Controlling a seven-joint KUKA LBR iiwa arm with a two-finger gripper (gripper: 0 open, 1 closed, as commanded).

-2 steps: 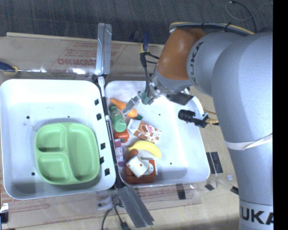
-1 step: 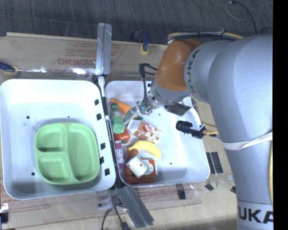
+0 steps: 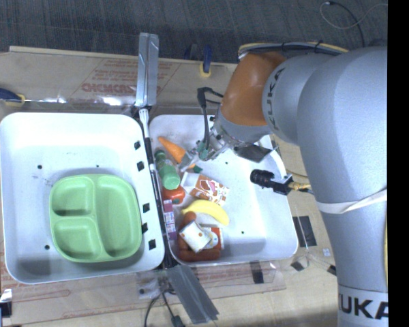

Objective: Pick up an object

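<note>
Grey and orange, the arm is reaching in from the right and hanging its hand [image 3: 206, 148] low over the back of the right bin [image 3: 273, 234]; whether that hand is spread or pressed together I cannot tell, since the wrist is covering it. Just beside it a carrot [image 3: 171, 148] is lying at a slant, and a green bottle [image 3: 168, 174] is resting near the bin's left wall. Further forward a small printed packet [image 3: 211, 191], a banana [image 3: 211, 212] and a white box [image 3: 197, 236] on something red are crowding together. The carrot is looking like the nearest candidate: probably light, stiff and a little slick, so taking it across its thicker middle seems wisest. Beyond, the left bin [image 3: 20, 148] is carrying a green divided tray [image 3: 94, 218], and both bins are sitting on the tabletop [image 3: 68, 67].
</note>
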